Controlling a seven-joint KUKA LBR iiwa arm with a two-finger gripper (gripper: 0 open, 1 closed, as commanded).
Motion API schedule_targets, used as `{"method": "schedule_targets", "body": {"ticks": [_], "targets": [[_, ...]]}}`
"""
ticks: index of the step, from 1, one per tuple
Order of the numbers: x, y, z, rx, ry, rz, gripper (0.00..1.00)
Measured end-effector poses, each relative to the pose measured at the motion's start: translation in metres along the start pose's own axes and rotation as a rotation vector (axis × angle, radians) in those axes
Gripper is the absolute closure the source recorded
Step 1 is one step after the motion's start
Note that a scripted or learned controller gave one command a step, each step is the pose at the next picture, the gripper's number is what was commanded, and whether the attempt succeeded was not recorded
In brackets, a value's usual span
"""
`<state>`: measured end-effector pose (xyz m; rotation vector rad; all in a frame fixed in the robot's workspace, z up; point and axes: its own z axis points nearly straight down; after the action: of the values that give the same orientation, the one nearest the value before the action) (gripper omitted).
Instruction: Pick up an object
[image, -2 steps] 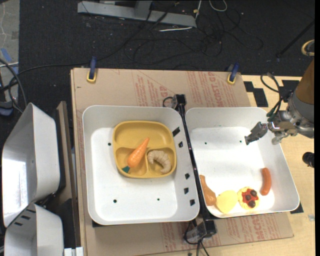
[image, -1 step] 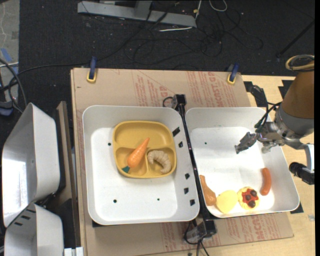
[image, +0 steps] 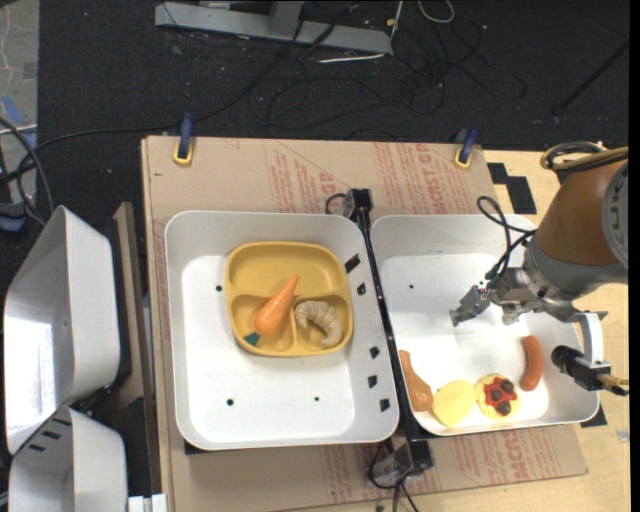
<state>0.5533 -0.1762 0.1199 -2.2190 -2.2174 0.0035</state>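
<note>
My gripper (image: 468, 309) hangs over the middle of the right bin (image: 440, 250), pointing left, with nothing seen in it. Along that bin's front lie a red sausage (image: 531, 362), a small tart with red topping (image: 497, 395), a pale yellow round piece (image: 453, 402) and an orange-brown drumstick (image: 415, 381). The sausage is to the right of and nearer than the gripper. In the left bin (image: 200, 380) a yellow divided plate (image: 245, 265) holds an orange carrot (image: 277, 305) and a pale shrimp (image: 320, 321).
The grey wrist and orange band (image: 585, 215) reach in over the right bin's right wall. A black part (image: 578, 364) on a white bracket sticks out beside the sausage. A black divider (image: 372, 290) runs between the bins.
</note>
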Motion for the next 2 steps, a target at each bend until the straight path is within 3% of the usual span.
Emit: {"method": "schedule_targets", "body": {"ticks": [1,2], "targets": [[-0.001,0.001,-0.013,-0.005,-0.002,0.0,1.0],[-0.001,-0.004,-0.075,-0.011,-0.004,-0.002,1.0]]}}
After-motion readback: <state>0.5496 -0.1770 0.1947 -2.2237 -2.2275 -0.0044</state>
